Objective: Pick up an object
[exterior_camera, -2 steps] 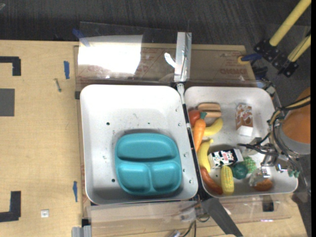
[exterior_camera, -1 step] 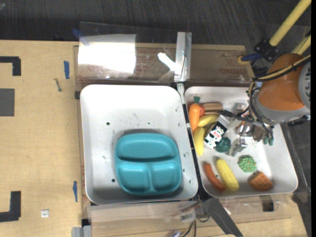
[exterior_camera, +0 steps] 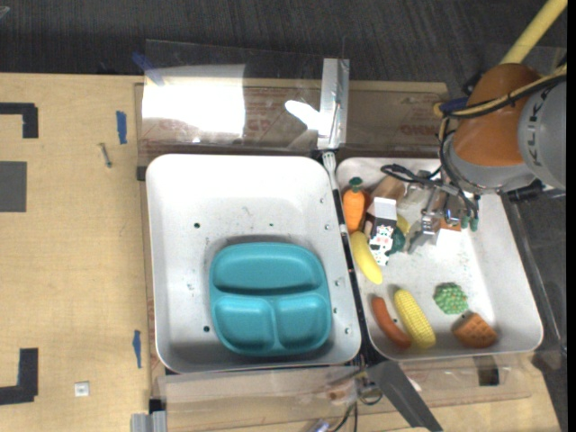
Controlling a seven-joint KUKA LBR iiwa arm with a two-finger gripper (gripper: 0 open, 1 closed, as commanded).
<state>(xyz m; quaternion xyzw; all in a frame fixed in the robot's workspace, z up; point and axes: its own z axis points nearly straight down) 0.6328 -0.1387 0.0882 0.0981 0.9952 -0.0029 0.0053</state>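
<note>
Right bin [exterior_camera: 517, 282]: gripper [exterior_camera: 428, 226] low over upper half, finger state not discernible to you. Toy carrot [exterior_camera: 354, 210], banana [exterior_camera: 365, 256], corn [exterior_camera: 414, 318] lie left of it. Left bin [exterior_camera: 171, 241]: teal tray [exterior_camera: 270, 298].

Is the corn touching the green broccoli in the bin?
Apart. In the camera view, bare white bin floor shows between the corn and the broccoli, both lying in the right bin.
</note>
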